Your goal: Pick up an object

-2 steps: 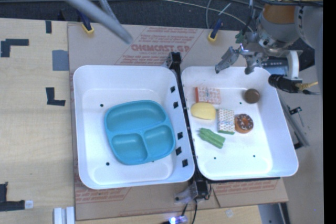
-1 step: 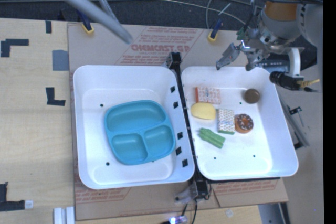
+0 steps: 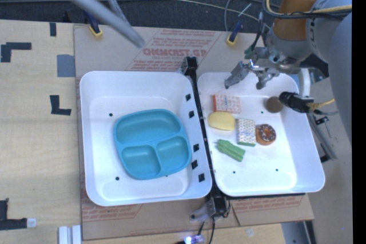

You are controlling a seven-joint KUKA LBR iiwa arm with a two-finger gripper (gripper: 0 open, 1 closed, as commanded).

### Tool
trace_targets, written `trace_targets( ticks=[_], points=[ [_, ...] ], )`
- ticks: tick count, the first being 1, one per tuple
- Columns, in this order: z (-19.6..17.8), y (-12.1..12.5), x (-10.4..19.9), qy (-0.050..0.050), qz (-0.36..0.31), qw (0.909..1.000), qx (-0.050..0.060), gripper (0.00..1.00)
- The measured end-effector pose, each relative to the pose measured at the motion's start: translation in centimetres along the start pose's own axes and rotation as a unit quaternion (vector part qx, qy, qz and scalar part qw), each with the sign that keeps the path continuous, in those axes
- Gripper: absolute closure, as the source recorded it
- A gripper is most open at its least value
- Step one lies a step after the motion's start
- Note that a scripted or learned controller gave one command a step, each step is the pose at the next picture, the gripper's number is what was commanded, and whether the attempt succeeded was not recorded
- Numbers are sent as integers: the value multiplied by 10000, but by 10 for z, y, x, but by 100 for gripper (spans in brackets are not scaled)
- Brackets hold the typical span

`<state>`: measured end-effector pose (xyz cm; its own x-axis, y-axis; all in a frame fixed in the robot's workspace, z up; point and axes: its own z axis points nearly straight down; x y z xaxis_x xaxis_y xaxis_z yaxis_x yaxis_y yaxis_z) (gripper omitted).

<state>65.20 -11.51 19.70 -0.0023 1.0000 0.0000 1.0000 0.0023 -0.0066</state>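
With the gripper spread wide and holding nothing above the right bin's far edge, the yellow lemon-shaped toy near the bin's left wall looks light, smooth, best pinched across its narrow middle.

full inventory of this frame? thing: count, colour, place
bins: 2, white, side by side on the bench
divided tray: 1, blue, left bin
patterned packet: 1, orange-red, right bin, upper left
lemon-shaped item: 1, yellow, below that packet
speckled packet: 1, pale, right bin centre
donut: 1, brown-red, right of the speckled packet
green vegetable: 1, green, below the lemon-shaped item
round brown item: 1, brown, right bin, upper right
clamps: 2, yellow, far bench edge
gripper: 1, grey, fingers spread, above right bin's far edge
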Motion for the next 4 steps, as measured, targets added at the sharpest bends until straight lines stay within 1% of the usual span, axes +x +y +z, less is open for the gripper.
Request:
trace_targets(
  ticks=[1,2,3,4],
  points=[
    [56,-7,9,0,2,10000,3,0],
    [109,-8,9,-6,1,10000,-8,0],
    [94,-6,8,-20,0,10000,-44,100],
    [31,-4,11,-3,2,10000,-55,100]
  ],
)
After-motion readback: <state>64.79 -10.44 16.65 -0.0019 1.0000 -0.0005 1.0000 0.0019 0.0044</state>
